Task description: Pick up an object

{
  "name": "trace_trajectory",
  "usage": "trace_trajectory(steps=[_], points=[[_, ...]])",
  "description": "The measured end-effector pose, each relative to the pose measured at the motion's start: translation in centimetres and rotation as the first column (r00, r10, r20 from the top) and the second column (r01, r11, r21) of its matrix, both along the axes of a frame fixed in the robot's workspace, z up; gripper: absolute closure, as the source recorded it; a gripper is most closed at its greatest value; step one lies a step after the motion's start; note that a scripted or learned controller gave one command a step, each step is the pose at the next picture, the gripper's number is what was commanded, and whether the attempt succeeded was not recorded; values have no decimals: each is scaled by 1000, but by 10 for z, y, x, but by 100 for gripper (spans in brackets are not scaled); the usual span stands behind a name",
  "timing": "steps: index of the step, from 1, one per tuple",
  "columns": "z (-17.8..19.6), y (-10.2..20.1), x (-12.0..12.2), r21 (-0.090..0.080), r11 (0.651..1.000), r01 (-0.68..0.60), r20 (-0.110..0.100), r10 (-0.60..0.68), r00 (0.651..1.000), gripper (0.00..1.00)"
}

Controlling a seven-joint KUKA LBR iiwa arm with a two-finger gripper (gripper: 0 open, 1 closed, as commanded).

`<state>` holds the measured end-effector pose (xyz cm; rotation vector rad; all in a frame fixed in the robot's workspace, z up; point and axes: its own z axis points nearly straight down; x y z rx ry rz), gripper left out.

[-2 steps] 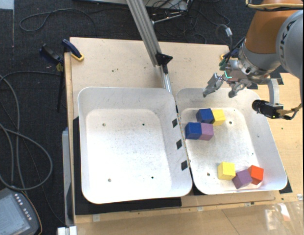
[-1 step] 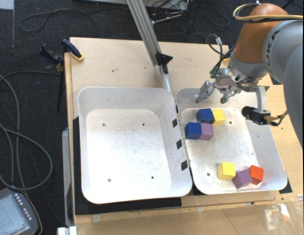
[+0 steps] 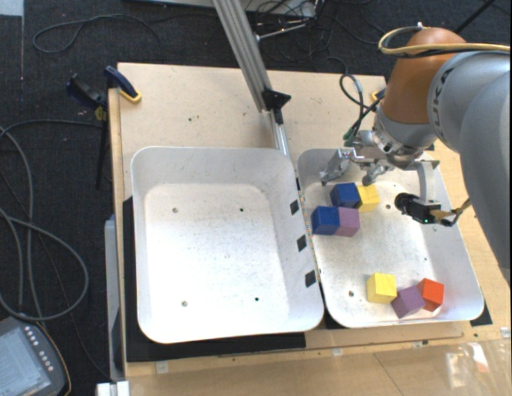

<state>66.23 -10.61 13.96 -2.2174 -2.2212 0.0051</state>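
Observation:
The right bin (image 3: 453,262) holds several small cubes. A blue cube (image 3: 345,195) and a yellow cube (image 3: 369,196) sit side by side near its far end. Just in front of them lie another blue cube (image 3: 325,219) and a purple cube (image 3: 349,221), touching. At the near right corner a yellow cube (image 3: 381,287), a purple cube (image 3: 407,300) and an orange cube (image 3: 433,292) are clustered. My gripper (image 3: 354,172) hovers over the bin's far end, just behind the first blue cube, open, with nothing between its fingers.
The left bin (image 3: 157,172) adjoins the right one. A slanted metal pole (image 3: 243,40) ends at the bins' far junction. A blue-and-yellow clamp (image 3: 122,85) grips the bench's far left corner. A black part with a green light (image 3: 411,206) hangs off the arm.

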Motion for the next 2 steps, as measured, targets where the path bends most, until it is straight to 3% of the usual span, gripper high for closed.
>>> trace_trajectory(steps=[1,2], points=[[-47,1,0,0,1000,-1,1,1,1000,0],[-33,1,1,-1,1000,0,7,0,1000,100]])
